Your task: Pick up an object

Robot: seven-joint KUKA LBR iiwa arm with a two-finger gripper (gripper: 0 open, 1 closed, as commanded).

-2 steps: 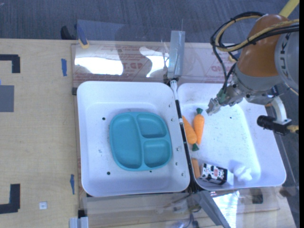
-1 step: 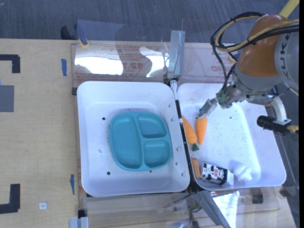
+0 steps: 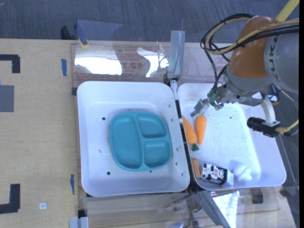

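Right bin point(image 3: 266, 170): carrots point(image 3: 194, 129) beneath gripper point(image 3: 201, 107).

The grey KUKA arm point(image 3: 285, 56) enters from the right edge of the camera view and bends down toward the upper part of the frame's right half. A rounded orange band point(image 3: 251, 49) sits above its wrist, with yellow and black cables point(image 3: 223, 27) looping over and beside it. Below the band the wrist narrows into a grey and white housing point(image 3: 237, 91). From there the two-finger gripper point(image 3: 199, 108) points down and to the left at a slant. Its slim grey fingers point(image 3: 201, 106) lie close together, but whether they are parted cannot be made out. A black fitting point(image 3: 259, 125) juts from the wrist's lower right side.
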